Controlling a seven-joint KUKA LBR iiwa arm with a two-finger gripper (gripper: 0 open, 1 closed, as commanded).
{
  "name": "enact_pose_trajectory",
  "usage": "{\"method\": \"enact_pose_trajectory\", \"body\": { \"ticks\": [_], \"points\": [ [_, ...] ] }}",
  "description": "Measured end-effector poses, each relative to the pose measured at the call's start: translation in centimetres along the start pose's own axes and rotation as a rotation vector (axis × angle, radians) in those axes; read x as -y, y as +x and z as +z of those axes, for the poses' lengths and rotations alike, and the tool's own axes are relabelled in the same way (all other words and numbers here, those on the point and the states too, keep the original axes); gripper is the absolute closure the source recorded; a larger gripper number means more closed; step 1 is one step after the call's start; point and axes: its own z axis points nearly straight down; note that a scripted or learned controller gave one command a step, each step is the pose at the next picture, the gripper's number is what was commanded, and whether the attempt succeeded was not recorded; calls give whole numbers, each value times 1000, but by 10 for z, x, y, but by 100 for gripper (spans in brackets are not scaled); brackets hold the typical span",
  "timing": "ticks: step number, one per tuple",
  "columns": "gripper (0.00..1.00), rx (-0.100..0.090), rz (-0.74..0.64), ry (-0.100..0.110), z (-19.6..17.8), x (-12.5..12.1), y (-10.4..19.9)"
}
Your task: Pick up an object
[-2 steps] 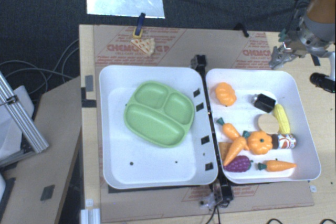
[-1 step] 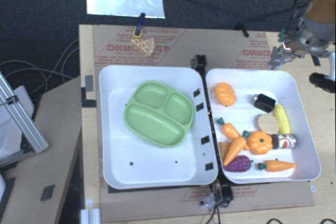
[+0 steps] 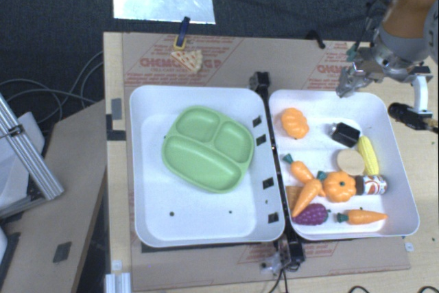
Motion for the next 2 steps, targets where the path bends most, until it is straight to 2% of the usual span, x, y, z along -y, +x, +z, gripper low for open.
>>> {"method": "enact_pose_trajectory", "body": {
  "ticks": [2],
  "points": [
    [100,-1,-2,0,1,19,105]
  ]
}}
